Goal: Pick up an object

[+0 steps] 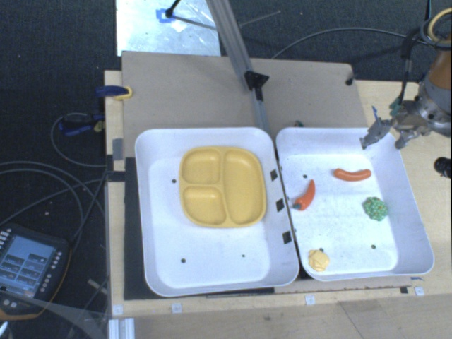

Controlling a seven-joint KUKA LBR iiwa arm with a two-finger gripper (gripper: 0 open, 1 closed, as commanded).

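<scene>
The right bin [395,256] holds an orange-red sausage [352,175] near its far side, a red chili-like piece [305,195] toward its left wall, a green bumpy ball [376,208] at its right, and a pale yellow lump [319,260] at the near left corner. My gripper [387,138] hangs above the bin's far right corner, open, its two fingers spread apart with nothing between them. It is up and right of the sausage, apart from it.
The left bin [159,260] bears a yellow three-part plate [222,186]. A grey pole [229,30] slants in from the top to a black clamp behind the bins. Cables and a pendant lie on the floor at left.
</scene>
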